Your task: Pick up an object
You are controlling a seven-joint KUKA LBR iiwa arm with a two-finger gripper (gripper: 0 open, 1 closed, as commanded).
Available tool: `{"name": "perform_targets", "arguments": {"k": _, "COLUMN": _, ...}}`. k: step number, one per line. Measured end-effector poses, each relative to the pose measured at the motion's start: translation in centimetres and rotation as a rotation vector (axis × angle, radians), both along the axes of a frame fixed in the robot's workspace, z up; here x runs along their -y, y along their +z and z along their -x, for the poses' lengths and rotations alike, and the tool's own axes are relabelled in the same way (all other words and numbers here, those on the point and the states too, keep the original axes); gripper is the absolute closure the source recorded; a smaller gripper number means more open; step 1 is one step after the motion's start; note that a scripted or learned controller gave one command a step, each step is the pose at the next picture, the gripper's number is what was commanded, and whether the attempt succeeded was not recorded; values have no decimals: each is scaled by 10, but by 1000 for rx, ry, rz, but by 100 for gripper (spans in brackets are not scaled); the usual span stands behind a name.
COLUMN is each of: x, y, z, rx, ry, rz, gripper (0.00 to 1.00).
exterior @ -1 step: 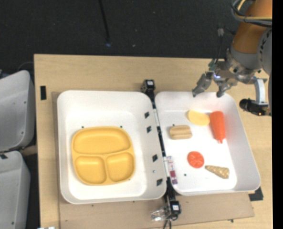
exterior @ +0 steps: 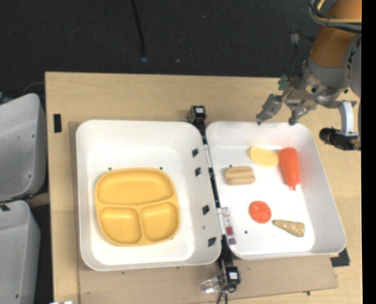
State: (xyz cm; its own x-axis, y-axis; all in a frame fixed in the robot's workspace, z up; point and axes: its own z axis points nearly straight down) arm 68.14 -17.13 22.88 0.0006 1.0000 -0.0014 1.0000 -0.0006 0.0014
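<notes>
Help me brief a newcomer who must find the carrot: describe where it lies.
Look in the right-hand bin. Along its right side lies the carrot, lengthwise, just right of the pale yellow piece. It is the bin's only long orange thing; the red slice is round.

I see my arm (exterior: 330, 46) reaching in from the right, its gripper (exterior: 280, 114) pointing down, fingers spread apart.

Pale wooden bench (exterior: 143, 94) against dark floor (exterior: 175, 24).

Bright even overhead light, mild glare on white bins (exterior: 86, 170), soft low-resolution blur.
</notes>
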Motion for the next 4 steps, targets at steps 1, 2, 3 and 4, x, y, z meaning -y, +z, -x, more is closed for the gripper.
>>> {"name": "perform_targets", "arguments": {"k": 1, "x": 6, "y": -60, "z": 7, "rx": -4, "ry": -1, "rz": 1, "gripper": 0}}
{"name": "perform_targets", "arguments": {"k": 2, "x": 9, "y": -122, "z": 11, "rx": -5, "ry": -4, "rz": 1, "gripper": 0}}
{"name": "perform_targets", "arguments": {"k": 3, "x": 11, "y": -127, "z": 10, "rx": -1, "ry": -4, "rz": 2, "gripper": 0}}
{"name": "perform_targets", "arguments": {"k": 4, "x": 12, "y": -115, "z": 9, "rx": 2, "ry": -3, "rz": 4, "gripper": 100}}
